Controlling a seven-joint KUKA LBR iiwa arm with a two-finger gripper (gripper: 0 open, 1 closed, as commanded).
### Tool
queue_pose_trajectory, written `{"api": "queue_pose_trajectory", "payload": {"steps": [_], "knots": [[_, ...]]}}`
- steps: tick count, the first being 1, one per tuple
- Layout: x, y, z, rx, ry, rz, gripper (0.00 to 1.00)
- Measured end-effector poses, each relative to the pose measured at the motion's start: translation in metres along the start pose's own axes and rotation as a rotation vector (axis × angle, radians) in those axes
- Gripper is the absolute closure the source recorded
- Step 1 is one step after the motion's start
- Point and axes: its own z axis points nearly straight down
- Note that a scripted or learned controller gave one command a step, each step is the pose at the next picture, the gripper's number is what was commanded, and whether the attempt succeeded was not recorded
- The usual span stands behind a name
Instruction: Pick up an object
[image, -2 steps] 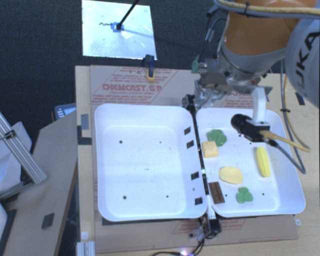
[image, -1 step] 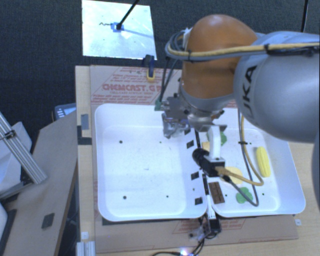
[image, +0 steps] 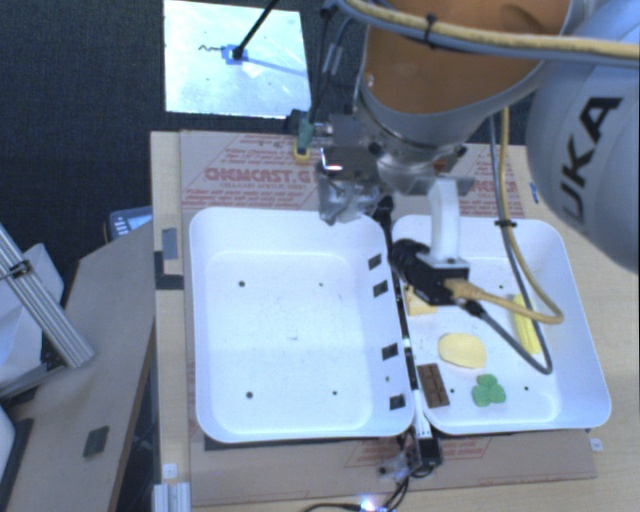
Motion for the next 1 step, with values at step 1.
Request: {"api": "queue_pose_trajectory", "payload": {"steps": [1], "knots": [[0.0359,-0.0362,0.1517,0.03,-0.012,0.001,1.0]]}}
